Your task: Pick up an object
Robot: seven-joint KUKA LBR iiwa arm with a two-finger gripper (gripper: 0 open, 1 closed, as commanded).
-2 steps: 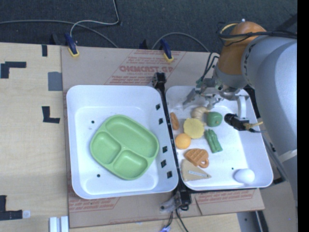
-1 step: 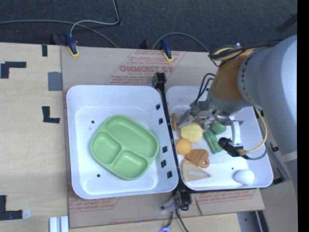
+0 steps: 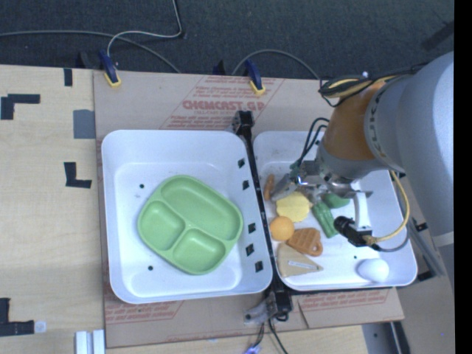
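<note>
The arm (image 3: 369,124) reached down into the right bin (image 3: 391,271), its gripper (image 3: 313,186) low over a yellow piece (image 3: 293,208) among the toy food; whether it was released or clenched I could not tell. This looked like the grasp step (nothing was visibly held). Next it would need to close on 1 piece and lift clear of the orange (image 3: 281,228) beside it.

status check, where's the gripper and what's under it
Gripper low in right bin, over the toy pile. Yellow piece and green piece just beneath. Nothing seen lifted. Green tray alone in left bin.
</note>
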